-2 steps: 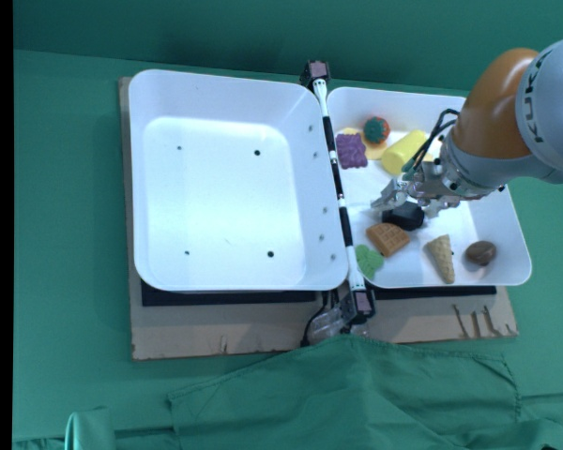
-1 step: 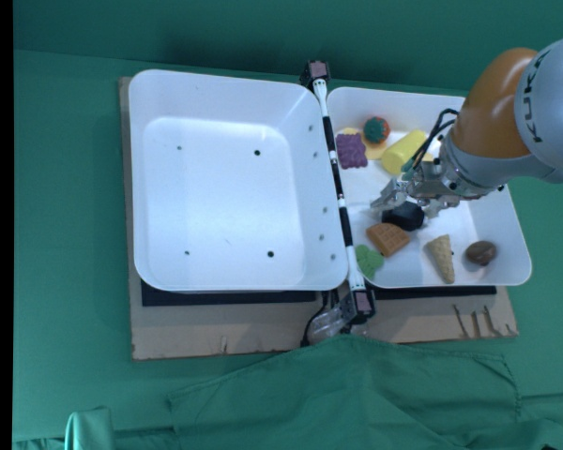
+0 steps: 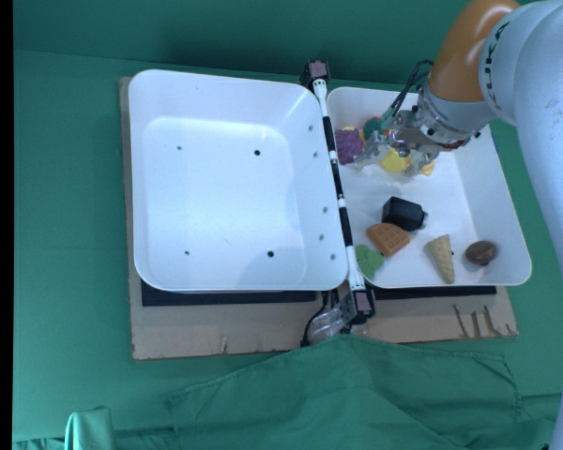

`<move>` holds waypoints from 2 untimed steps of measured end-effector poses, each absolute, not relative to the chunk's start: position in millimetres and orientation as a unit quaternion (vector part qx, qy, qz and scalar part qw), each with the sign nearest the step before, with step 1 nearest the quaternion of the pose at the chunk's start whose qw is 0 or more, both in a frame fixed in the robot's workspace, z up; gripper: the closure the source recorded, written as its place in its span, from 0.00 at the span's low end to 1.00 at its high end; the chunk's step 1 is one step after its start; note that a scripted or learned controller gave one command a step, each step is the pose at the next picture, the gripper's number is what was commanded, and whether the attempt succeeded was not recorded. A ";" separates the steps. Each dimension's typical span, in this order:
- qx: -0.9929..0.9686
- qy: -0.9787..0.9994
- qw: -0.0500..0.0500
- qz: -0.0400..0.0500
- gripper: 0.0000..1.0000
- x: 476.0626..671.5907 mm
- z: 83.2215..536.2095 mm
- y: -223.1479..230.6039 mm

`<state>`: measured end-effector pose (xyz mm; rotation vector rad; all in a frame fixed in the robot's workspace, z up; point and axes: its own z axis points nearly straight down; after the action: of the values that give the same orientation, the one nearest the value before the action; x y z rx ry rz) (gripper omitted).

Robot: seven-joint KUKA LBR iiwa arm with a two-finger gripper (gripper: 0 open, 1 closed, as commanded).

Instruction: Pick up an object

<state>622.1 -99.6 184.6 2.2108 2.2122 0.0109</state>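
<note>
Camera view: arm (image 3: 535, 92) comes in from the right, orange band (image 3: 469, 40) above the wrist, gripper (image 3: 394, 148) down in the far part of the right bin (image 3: 483, 181). Can't tell the state of the hand; the wrist body and clutter under it hide that.

Right bin contents:
- purple object (image 3: 348, 144), far-left corner, just beside the divider (image 3: 336, 181)
- yellow object (image 3: 395, 162), directly under the gripper, touching or just beside it; can't say which
- small yellow piece (image 3: 372, 126) and a green bit (image 3: 373, 122) by the wrist's left side, too small to identify
- black object (image 3: 403, 213), mid-bin, apart from the gripper
- orange waffle-textured piece (image 3: 388, 239), just in front of the black one, touching or nearly touching
- green flat piece (image 3: 368, 260), near-left corner against the divider
- tan cone shape (image 3: 441, 257), near edge, tip pointing toward the camera
- brown rounded object (image 3: 480, 251), just right of the cone, apart from it

No object is visibly lifted; all look to be resting on the bin floor.

Left bin (image 3: 150, 111): white floor with a few small dark dots.

Both bins sit on a cardboard sheet (image 3: 225, 331) over green cloth (image 3: 66, 204). Black-and-white striped divider runs between the bins, with a small clamp-like part at each end.
</note>
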 end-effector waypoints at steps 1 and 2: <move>0.706 0.708 0.006 0.006 0.00 618.4 288.0 -57.6; 0.711 0.704 -0.001 -0.003 0.00 562.7 214.1 -103.2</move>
<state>562.7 -103.2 214.1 2.2347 2.2123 -0.0084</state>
